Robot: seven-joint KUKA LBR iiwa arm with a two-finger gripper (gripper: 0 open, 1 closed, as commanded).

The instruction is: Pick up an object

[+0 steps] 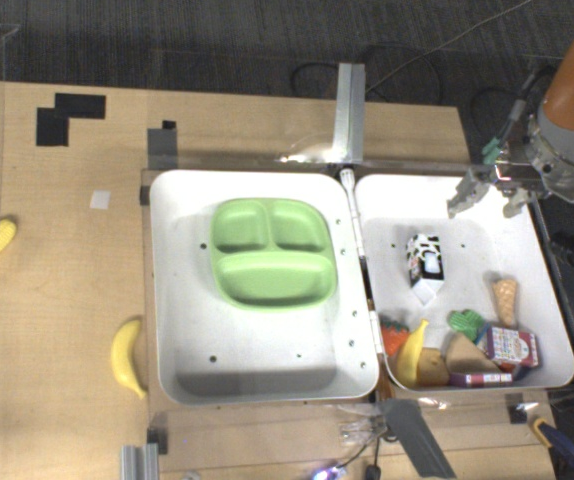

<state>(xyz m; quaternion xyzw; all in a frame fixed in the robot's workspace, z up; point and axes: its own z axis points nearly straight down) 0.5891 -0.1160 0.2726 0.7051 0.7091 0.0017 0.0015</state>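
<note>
Bright, even light is falling from overhead, and the two shallow white plastic bins [362,268] are washing out almost to pure white. A soft grey shadow is pooling along the near inside wall of the left bin. Glare is glinting off the upright silver metal post [351,108]. The whole view is looking slightly soft, and the dark carpet at the top is staying dim and grainy.

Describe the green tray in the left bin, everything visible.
The green tray is a light green divided plate, plastic by its look, with rounded corners and three compartments: two smaller ones on the far side, one wide one on the near side. It lies flat and right side up on the floor of the left bin, roughly centred, slightly toward the far wall. Nothing lies in it, and it touches no wall.
</note>
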